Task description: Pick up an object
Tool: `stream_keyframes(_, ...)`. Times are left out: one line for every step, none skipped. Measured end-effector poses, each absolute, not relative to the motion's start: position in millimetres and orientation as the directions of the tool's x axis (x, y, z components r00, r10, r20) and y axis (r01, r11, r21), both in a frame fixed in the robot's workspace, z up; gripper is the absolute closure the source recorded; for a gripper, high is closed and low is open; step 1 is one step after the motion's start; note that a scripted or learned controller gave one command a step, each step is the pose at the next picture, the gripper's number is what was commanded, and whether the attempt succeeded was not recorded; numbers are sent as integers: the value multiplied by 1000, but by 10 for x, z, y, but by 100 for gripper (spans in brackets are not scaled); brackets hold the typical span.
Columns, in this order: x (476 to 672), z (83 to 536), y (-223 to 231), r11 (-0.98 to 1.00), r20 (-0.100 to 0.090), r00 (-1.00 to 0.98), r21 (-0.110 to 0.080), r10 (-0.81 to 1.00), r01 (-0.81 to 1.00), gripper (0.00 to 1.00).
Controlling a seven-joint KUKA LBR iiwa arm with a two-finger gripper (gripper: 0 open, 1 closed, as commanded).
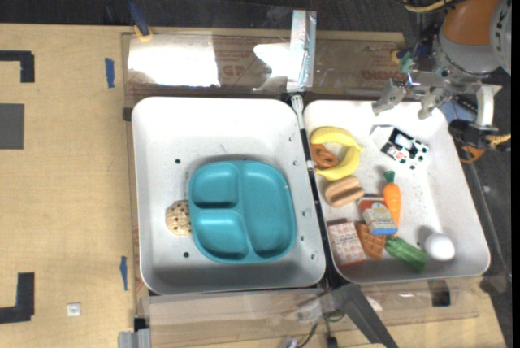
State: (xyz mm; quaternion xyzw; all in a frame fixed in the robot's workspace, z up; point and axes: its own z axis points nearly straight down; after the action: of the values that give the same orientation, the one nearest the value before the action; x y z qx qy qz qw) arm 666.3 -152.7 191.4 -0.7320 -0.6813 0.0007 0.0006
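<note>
White egg [439,245] lies well apart from end effector [410,101].

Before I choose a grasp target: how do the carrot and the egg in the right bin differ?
The carrot is orange with a green top; the egg is plain white. The carrot is long and tapered, the egg short and rounded. The carrot lies mid-bin against other toy food, the egg sits in the near right corner beside a green vegetable. Both lie in the right bin, apart from the end effector.
</note>
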Motion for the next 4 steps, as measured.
stream_keyframes(6267, 1172, -1557, -129, -3, 129, 25, 992, 991, 0)
stream_keyframes(5399, 860, -1572, -221, 1, 221, -1, 975, 975, 0)
stream_keyframes(5920, 1602, -1235, -592, 0, 592, -1, 806, 806, 0)
stream_keyframes(5010, 869, -1541, -781, -3, 781, -5, 624, 624, 0)
